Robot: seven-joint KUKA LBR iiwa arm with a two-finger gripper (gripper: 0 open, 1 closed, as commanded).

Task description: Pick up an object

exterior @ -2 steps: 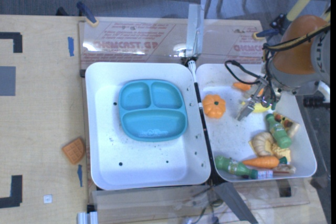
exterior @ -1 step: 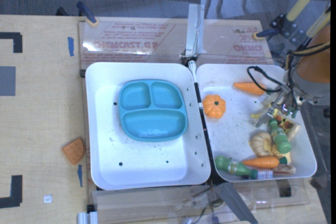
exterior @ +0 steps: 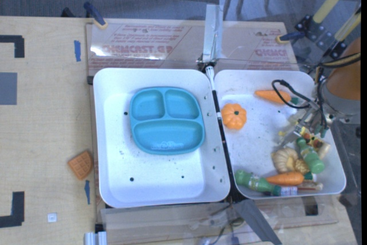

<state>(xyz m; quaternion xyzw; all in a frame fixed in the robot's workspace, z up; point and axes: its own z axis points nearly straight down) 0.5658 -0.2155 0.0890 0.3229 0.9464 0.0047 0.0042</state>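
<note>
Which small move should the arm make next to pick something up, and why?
Probably lower the gripper straight down a little. It hangs over the heap of toy food in the right white bin, above the small beige garlic-shaped toy and the orange plastic carrot, and nothing appears gripped.

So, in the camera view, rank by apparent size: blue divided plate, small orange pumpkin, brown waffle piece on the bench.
1. Blue divided plastic plate, clearly largest.
2. Small orange pumpkin and brown waffle piece look alike in size; I won't rank them.
</note>
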